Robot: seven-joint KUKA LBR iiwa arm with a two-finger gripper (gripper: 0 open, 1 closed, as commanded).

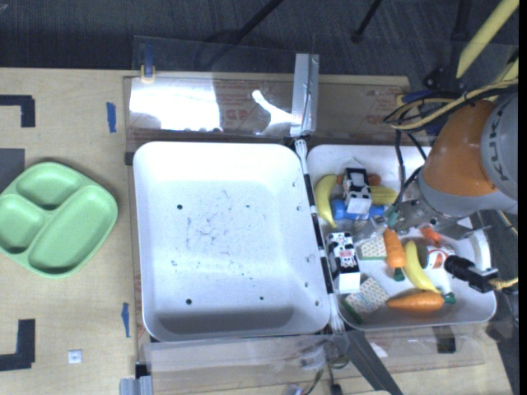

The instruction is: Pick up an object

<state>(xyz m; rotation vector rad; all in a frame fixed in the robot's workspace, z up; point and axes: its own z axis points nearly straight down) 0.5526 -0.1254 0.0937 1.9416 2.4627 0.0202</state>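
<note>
- The carrot (416,301), a large orange one lying at the near rim of the right bin (473,315), looks like the handiest thing to pick; its long axis runs roughly left to right along that rim, green tip to the right.
- It lies toward the near side from the gripper (405,214), apart from it, with other toys between; so the coming move would probably be a shift toward the near edge and then a descent, fingers set across the carrot's width.
- Whether the gripper is released or clenched I cannot tell: the wrist hides it, and its exact place is my best guess.
- Just beyond the carrot, a yellow banana (418,268) lies lengthwise near-to-far, and a smaller orange carrot (395,252) sits just beside it on the left.
- Near the bin's left wall are a netted pouch (369,295) and a black-and-white cow figure (343,252).
- Farther back, a second banana (326,197) curves along the left wall, with another black-and-white toy (356,189) beside it.
- The arm (465,159), orange-banded, hangs over the right bin's far right part.
- The left bin (222,237) shows bare white floor with small marks.
- A green divided plate (53,218) rests on the bench (66,319), well apart to the left.
</note>
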